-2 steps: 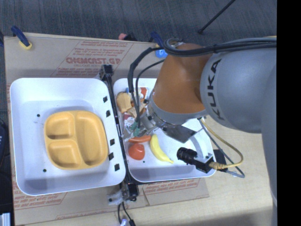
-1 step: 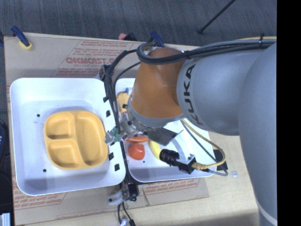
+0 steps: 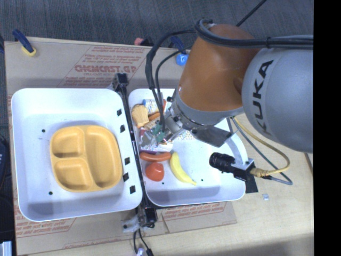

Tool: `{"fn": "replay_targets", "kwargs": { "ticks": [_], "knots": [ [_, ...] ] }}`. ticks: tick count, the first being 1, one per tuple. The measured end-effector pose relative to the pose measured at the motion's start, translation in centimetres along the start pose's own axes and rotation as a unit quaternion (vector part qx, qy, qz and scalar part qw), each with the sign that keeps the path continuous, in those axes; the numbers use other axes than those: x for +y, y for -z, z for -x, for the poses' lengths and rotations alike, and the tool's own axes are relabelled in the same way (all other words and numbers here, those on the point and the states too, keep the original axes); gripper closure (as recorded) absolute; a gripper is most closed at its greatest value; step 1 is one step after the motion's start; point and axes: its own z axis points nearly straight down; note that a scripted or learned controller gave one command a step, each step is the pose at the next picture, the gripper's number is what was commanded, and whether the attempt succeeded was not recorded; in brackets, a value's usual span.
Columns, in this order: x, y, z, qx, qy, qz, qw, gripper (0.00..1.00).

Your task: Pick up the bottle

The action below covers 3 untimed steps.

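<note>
The arm's orange band and grey wrist hang over the right bin (image 3: 234,193) and cover its upper and middle part. My gripper (image 3: 161,131) reaches down at the bin's left side, close to the dividing wall. Under its tip lies a clear, shiny item with colourful print (image 3: 148,139); I cannot tell whether it is the bottle. It is too cluttered there to see whether anything sits between the gripper's tips.
In the right bin lie a yellow banana (image 3: 183,169), a red tomato (image 3: 154,171), a red sausage (image 3: 155,156) and a tan bread-like piece (image 3: 140,114). The left bin (image 3: 26,116) holds a yellow divided plate (image 3: 85,157). A black cable plug (image 3: 224,163) hangs over the right bin.
</note>
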Motion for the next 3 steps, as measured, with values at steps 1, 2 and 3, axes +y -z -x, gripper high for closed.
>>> {"fn": "replay_targets", "kwargs": {
  "ticks": [1,2,3],
  "knots": [
    [2.5,-4.2,-4.6,0.001,-0.014,-0.002,0.9999,1.00],
    [2.1,-8.0,-4.0,0.001,-0.119,-0.003,0.9929,1.00],
    [-0.1,-6.7,0.1,0.000,-0.050,0.000,0.9988,1.00]
  ]
}}
